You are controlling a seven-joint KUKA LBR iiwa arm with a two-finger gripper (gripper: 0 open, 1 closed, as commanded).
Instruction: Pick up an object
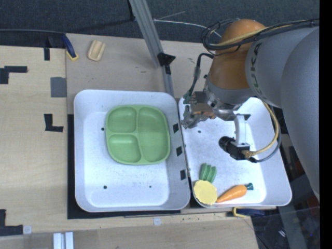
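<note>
While nothing sits between the jaws (191, 115), the pick-up looks to be at its start — no object is lifted, and reaching, closing and raising are all left to do. How far the jaws stand apart I cannot tell; they are small and dark against the bin wall. They hang over the upper left corner of the right bin (270, 188), close to the divide between the two bins. The likely targets lie well below them at that bin's near edge: a green ridged piece (208, 172), a yellow disc (205, 192) just beneath it, and a carrot (232, 192) beside the disc. Left of the jaws, in the other bin (85, 139), rests a green divided plate (138, 134). The arm (290, 61) comes in from the right, its orange band (236, 51) above the wrist, wrist pointing down — cables loop beside it.
</note>
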